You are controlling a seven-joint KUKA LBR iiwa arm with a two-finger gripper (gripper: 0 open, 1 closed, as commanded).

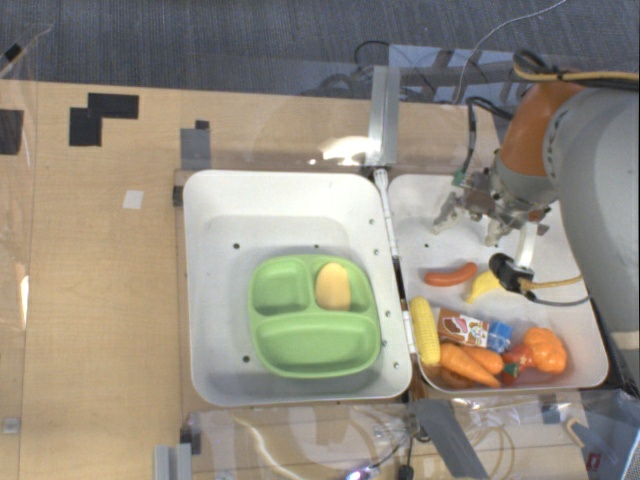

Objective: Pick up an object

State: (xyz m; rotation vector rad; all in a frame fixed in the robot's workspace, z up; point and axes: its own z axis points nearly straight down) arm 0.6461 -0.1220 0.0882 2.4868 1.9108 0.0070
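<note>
The wooden tabletop [100,298] holds two white bins side by side. The left bin [210,268] and the right bin [415,203] touch in the middle. Black squares [100,116] sit near its far left corner.

A pale wooden bench [90,298] fills the left and middle of the frame. Flat black angular markers [103,116] sit on it at the upper left, with a small white square tag [133,200] just below. Dark grey ribbed carpet floor [250,23] runs across the top.
</note>
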